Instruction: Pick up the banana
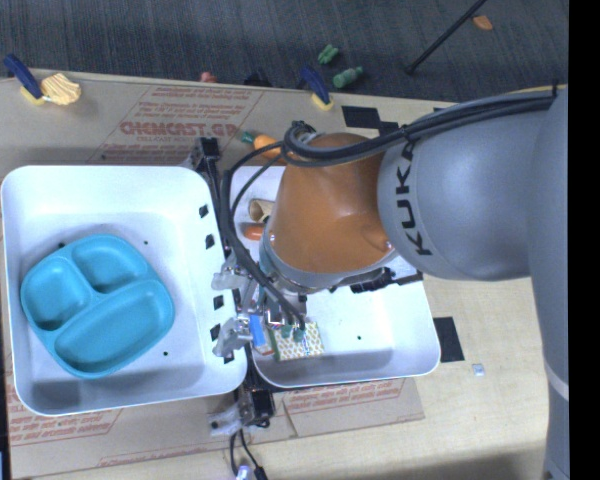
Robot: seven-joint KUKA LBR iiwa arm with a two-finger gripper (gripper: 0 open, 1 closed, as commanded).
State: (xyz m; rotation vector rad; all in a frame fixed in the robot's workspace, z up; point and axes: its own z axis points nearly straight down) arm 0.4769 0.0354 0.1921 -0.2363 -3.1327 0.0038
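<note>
The claw [270, 328] reaches low into the right bin [410, 353] to search the banana; I cannot tell its state

The arm [400, 208] covered most of the right bin [410, 353], leaving bare only its near rim and a strip of floor on the side away from the left bin [110, 188]. Against the right bin's far wall, small orange and tan things [257, 211] poked out from under the arm's orange band, too much hidden to name. The gripper [270, 330] hung over the right bin's near corner beside the left bin, a tangle of metal and cable too cluttered to read. Beneath it lay a patterned packet [300, 343], partly covered. The arm itself ran off the picture's right side.
</note>
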